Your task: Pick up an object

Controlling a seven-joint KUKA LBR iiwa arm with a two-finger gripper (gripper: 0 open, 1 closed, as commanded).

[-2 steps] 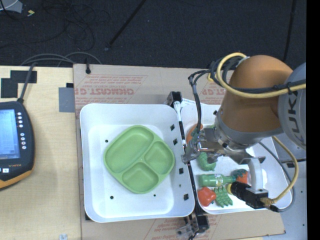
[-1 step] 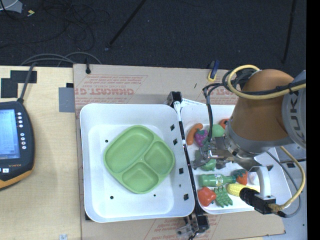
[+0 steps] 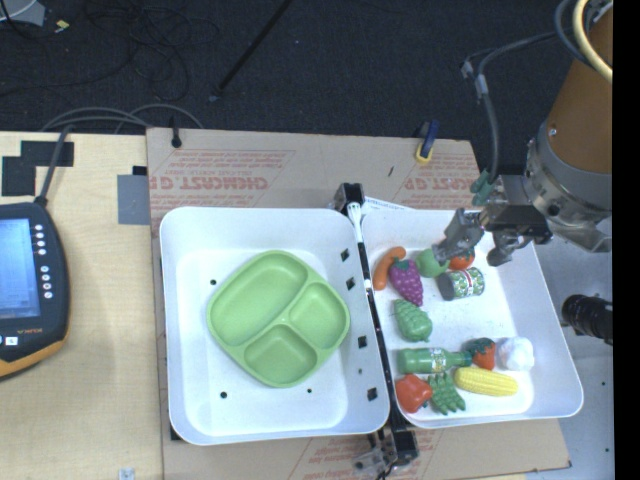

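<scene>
Gripper over the toy food bin

Your gripper (image 3: 478,245) hangs with jaws spread apart, nothing in them, just above the small can (image 3: 463,284) and grapes (image 3: 406,281).

- A green divided plate (image 3: 278,318) lies in the left white bin (image 3: 190,258).
- A handheld control pendant (image 3: 28,283) with a lit screen rests on the wooden bench (image 3: 90,408), well left of the bins.
- Black cables (image 3: 120,38) trail across the dark floor behind.
- A blue-and-yellow clip (image 3: 428,140) sits at the cardboard sheet's (image 3: 260,173) far edge.
</scene>
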